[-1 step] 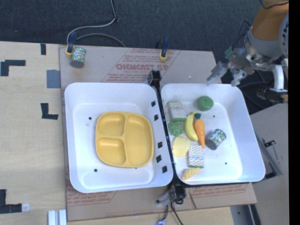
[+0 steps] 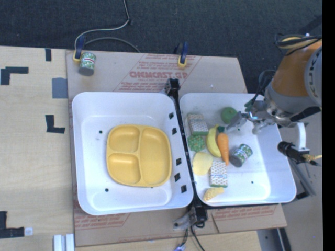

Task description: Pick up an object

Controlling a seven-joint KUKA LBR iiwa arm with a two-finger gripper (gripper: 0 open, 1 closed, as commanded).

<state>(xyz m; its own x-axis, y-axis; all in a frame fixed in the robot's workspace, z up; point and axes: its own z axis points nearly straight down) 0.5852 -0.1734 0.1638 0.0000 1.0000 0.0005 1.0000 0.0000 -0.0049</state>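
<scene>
From my feed the arm point(image 2: 298, 77) reaches in from the right, and its pincer point(image 2: 245, 120) hangs over the upper part of the right bin point(image 2: 272, 184). The pincer's fingers look spread apart with nothing between them. Just left of it lies a green ball point(image 2: 228, 114), near but apart from the fingertips as far as I can judge.

The right bin carries the loose things. A carrot point(image 2: 223, 147) lies slantwise against a banana point(image 2: 212, 142). A small can point(image 2: 240, 155) lies on its side just right of the carrot. A box point(image 2: 197, 123) lies near the divider, with a green bumpy piece point(image 2: 197, 143) just below it. Lower down I see a pale yellow slab point(image 2: 202, 163), a second box point(image 2: 219, 173) beside it, and a small yellowish piece point(image 2: 213, 193) near the bin's front wall.

The left bin point(image 2: 86, 114) carries a yellow tray point(image 2: 139, 155). Another can point(image 2: 87, 63) stands on the bench point(image 2: 31, 140), well apart from both bins.
</scene>
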